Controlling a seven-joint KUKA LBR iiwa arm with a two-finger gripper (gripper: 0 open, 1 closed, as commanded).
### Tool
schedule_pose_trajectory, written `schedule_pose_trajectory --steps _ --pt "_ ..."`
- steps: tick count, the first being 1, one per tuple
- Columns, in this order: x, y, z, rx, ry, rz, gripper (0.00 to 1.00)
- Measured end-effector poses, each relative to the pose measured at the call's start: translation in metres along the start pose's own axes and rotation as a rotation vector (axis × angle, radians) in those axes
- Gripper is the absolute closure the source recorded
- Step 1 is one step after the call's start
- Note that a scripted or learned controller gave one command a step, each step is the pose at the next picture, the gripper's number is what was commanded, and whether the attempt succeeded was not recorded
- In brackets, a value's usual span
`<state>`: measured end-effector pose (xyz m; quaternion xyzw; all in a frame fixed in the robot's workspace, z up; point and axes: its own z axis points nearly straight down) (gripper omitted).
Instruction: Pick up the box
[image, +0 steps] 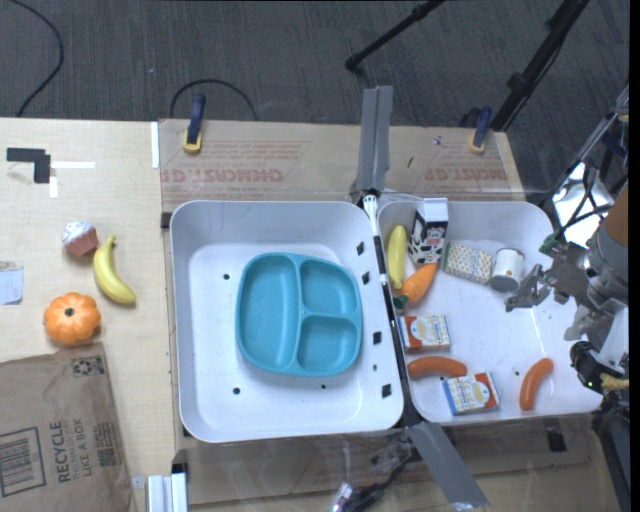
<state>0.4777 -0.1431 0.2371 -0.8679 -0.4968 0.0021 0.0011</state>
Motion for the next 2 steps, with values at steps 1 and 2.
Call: schedule_pose_trajectory --steps 1,2 --pt "-0.050 0.029 -0.164 -0.002 -0.001 0.088 0.00" --pt "-0.059 0.034 -0.019 0.001 0.000 0.164 0.00"
